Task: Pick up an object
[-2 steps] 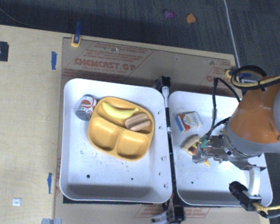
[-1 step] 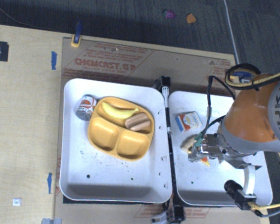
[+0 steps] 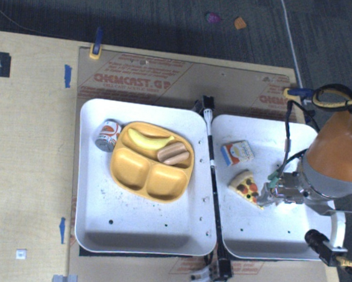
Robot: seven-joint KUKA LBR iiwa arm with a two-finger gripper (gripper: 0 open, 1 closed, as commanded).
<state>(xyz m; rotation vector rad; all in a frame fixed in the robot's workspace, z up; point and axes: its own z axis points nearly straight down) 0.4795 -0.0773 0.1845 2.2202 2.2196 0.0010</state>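
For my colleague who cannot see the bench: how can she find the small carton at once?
Look in the right bin, in its upper left part. The small carton lies there, boxy, white with orange and blue print. The pizza slice just below it is a flat wedge instead.

- We see a pizza slice (image 3: 245, 187) lying flat in the right bin (image 3: 289, 252), orange crust with dark toppings, just beside the gripper (image 3: 269, 192).
- We see a small carton (image 3: 236, 153), white with orange and blue print, lying tilted in the same bin, near the slice but apart from it.
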